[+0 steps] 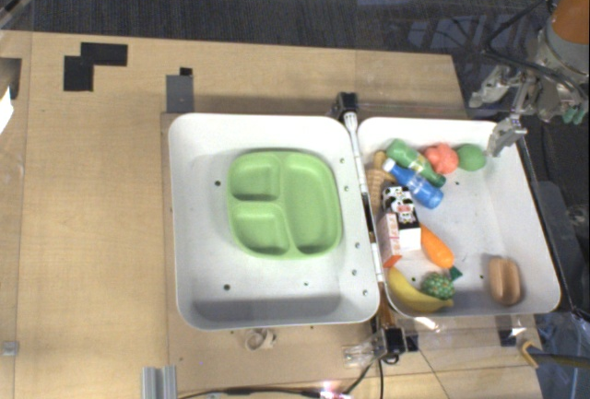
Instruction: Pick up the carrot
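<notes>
While the gripper hangs over the far right corner of the right bin, whether its jaws are wide or narrow cannot be told, and nothing is seen between them. Taking the banana as the landmark, the carrot lies just beyond it, up and slightly right, with broccoli touching the banana on its right side. The carrot's long axis runs diagonally, from up-left near a small carton down-right toward the open bin floor; which end is the tip is hard to tell. Things crowd against the bin's left wall, probably tumbled there, so the carrot's right side looks like the freer approach. A bread roll sits well right of the banana. Left of the banana sits a green tray.
</notes>
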`<action>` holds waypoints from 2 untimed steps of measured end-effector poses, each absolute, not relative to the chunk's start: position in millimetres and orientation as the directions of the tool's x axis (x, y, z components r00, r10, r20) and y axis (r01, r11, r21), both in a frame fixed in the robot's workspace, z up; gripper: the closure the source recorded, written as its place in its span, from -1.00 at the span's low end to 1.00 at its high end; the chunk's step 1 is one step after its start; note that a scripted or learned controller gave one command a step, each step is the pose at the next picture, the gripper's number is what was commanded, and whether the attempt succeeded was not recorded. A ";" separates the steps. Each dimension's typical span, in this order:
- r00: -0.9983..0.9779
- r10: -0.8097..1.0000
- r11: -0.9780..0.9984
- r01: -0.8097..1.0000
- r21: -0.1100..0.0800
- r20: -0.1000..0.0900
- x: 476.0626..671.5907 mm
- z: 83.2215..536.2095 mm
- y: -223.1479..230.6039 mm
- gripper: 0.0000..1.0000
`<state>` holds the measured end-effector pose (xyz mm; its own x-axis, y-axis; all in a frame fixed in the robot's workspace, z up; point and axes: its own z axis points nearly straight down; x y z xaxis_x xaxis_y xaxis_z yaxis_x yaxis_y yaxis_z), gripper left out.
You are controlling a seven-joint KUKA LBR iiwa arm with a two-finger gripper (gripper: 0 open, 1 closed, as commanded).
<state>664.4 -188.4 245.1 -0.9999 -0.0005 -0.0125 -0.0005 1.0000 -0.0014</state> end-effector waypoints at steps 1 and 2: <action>-0.993 -0.122 0.993 -0.122 0.000 -0.009 615.8 186.7 -156.8 -1.00; -0.913 -0.407 0.913 -0.407 -0.017 -0.028 579.1 95.5 -121.1 -1.00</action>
